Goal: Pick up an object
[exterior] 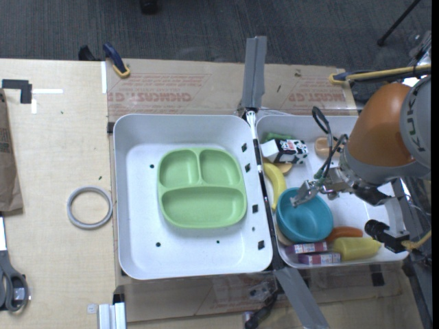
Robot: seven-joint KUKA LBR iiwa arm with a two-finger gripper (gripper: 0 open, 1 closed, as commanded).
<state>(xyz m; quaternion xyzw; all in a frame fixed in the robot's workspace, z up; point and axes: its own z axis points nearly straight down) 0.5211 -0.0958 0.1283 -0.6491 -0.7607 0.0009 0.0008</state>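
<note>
The right bin [299, 119] holds a blue bowl [306, 221], a banana [275, 180], a small cow-print carton [289, 151], an orange carrot-like piece [347, 232], a yellow item [357, 248] and a pink box [312, 253]. My gripper [310, 192] reaches in from the right and hangs over the far rim of the blue bowl, just right of the banana. Nothing visible is held in it. A green divided plate [202, 187] lies in the left bin [129, 204].
A small peach-coloured item [322, 144] sits at the back of the right bin, near the arm's cables. On the bench left of the bins lies a grey tape ring [90, 206]. The arm's orange band [382, 125] looms over the right bin's far right side.
</note>
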